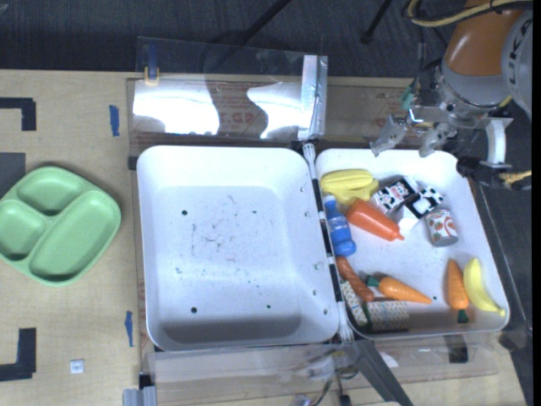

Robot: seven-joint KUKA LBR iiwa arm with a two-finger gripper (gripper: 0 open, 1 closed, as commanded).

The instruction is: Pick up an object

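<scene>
Fingers spread apart with nothing between them, the gripper [412, 139] hovers over the far rim of the right bin [483, 227]. Just below it lie a yellow corn cob [347, 181] and black-and-white cow toys [404, 196]. Further down sit an orange bottle [372, 220], blue bottle [339, 227], carrots [402, 289] and a banana [483, 288]. Well off to its left stands the left bin [228, 244]
</scene>
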